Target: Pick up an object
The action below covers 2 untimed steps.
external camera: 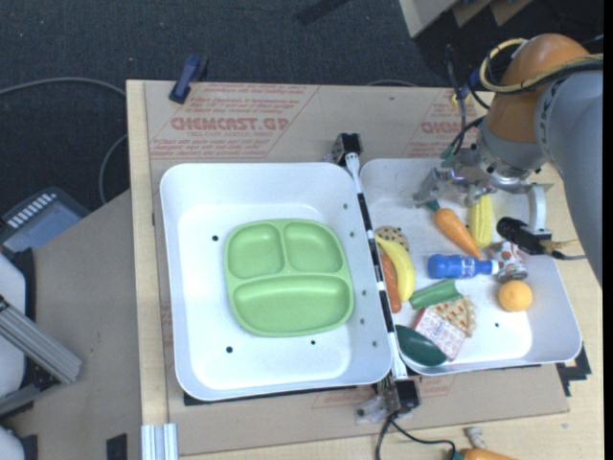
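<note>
My gripper (450,194) hangs over the far part of the right bin (551,338), open, with nothing between its fingers. Just below it lie an orange carrot (455,231) and a yellow corn cob (482,219), side by side. Nearer the front are a blue bottle (459,266), an orange fruit (514,296), a green cucumber (433,292) and a pizza slice (448,321). A banana (399,264) and a red chili (391,287) lie along the bin's left wall, with a dark green piece (421,346) at the front corner.
The left bin (192,353) holds a green divided plate (287,278) in its middle. A black clamp (347,146) sits at the far end of the ridge between the bins. The objects in the right bin lie close together.
</note>
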Available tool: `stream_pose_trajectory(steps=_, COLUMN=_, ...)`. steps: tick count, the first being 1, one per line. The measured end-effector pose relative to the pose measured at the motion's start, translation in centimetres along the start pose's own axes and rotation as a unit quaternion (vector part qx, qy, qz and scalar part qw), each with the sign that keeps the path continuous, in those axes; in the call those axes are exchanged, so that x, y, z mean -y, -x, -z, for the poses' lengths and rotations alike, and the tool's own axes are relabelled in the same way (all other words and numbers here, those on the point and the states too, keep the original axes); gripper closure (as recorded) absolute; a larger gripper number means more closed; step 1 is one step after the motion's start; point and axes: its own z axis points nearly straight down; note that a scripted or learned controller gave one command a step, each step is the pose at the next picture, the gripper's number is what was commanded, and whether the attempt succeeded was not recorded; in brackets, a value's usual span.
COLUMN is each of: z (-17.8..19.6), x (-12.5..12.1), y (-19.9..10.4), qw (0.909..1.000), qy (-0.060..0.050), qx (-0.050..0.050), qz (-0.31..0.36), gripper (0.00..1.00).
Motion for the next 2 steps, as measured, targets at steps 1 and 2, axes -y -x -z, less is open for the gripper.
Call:
stream_pose_trajectory(steps=1, z=1.1, x=-0.1, y=-0.1, qw=1.0, qy=0.002, qx=0.001, qz=0.001, gripper=1.0)
stream_pose_trajectory(steps=2, z=10.1, x=1.2, y=-7.7, qw=1.0, qy=0.001, qx=-0.001, qz=0.001, gripper=1.0)
